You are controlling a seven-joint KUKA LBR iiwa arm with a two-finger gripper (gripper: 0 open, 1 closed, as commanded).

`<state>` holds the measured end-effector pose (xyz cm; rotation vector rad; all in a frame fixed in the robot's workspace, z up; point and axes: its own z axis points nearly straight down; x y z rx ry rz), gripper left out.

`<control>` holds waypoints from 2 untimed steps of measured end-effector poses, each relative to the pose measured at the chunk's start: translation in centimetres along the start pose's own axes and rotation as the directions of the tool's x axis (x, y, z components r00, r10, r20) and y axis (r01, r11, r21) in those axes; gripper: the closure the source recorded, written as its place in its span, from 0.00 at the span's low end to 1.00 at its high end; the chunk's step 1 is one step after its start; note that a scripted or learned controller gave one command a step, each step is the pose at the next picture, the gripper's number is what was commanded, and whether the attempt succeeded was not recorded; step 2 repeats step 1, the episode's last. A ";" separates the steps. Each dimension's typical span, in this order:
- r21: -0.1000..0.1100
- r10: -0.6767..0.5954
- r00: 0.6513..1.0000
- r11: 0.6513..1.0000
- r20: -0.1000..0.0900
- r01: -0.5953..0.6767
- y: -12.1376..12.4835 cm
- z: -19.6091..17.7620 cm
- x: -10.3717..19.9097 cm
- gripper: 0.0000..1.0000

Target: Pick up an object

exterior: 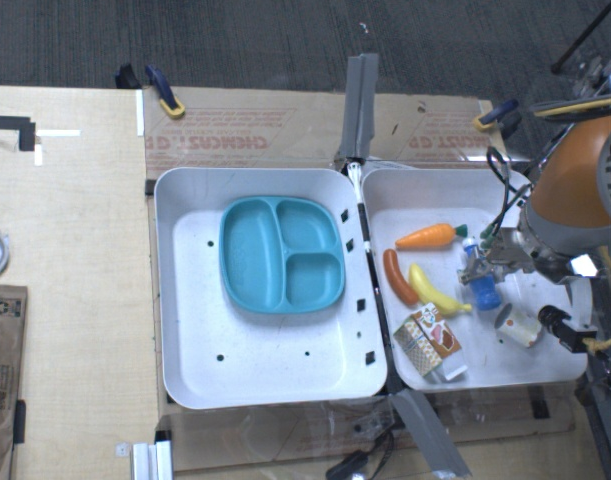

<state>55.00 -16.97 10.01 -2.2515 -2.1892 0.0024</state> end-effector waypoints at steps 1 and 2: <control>0.001 0.177 0.984 0.984 0.001 -0.177 0.6 -12.6 7.8 1.00; 0.001 0.177 0.984 0.984 0.001 -0.177 0.6 -12.6 7.8 1.00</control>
